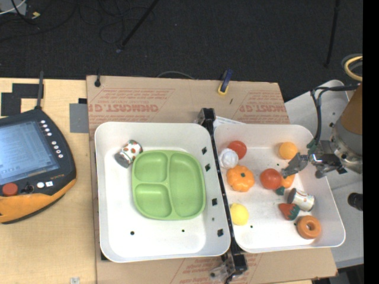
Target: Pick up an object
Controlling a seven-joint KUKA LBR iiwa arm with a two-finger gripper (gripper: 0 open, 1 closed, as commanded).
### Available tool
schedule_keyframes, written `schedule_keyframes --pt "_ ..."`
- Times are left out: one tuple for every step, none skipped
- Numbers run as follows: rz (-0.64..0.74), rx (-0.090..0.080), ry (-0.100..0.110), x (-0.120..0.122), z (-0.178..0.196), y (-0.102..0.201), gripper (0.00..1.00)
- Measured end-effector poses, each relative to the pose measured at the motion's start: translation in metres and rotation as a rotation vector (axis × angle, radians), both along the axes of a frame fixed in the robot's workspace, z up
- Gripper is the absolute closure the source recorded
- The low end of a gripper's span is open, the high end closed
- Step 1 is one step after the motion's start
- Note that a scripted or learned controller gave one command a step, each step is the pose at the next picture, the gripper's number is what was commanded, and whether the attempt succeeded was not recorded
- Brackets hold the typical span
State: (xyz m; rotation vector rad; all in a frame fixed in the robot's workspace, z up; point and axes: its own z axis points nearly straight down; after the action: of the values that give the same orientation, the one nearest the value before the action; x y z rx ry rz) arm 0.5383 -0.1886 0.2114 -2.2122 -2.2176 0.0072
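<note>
The right bin [331,218] holds several toy foods: an orange ball [288,150], a red tomato [271,178], an orange pumpkin [240,178], a second red tomato [237,148], a white bulb [228,158], a yellow lemon [238,214], a donut [308,226], a white cup [303,201] and a red and teal piece [288,210]. My gripper [309,167] hangs over the bin's right side, open, with nothing between its fingers. Its left finger [293,167] points down toward the red tomato's right edge.
The left bin [112,229] contains a green divided plate [168,184] and a small spotted cup [128,153] at its back left. A black divider [216,188] runs between the bins. A teach pendant [29,164] lies on the bench at far left.
</note>
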Motion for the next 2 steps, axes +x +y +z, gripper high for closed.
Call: schedule_keyframes --pt "0.001 0.001 0.001 0.002 -0.046 0.003 0.0" --pt "0.0 0.001 0.0 0.004 -0.112 0.003 0.0"
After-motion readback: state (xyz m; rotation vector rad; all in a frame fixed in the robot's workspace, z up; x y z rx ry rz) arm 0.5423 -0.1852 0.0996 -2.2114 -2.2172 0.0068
